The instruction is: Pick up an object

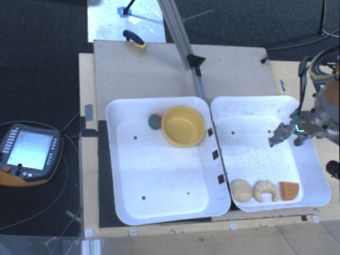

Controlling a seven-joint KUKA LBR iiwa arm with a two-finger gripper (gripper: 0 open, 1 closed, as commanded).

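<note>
Behind yellow bowl [183, 126] — teal object [154, 121] part-hidden.

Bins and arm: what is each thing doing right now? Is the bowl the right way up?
Yellow bowl: upright, in the left bin.
Green ball: resting against the bowl's left side.
Round bun, croissant, orange cracker: lying in a row along the right bin's near edge.
End effector: over the right bin, holding nothing.

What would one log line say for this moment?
gripper: over right bin, nothing seen held | right bin: three food items near front wall | left bin: yellow bowl
</note>
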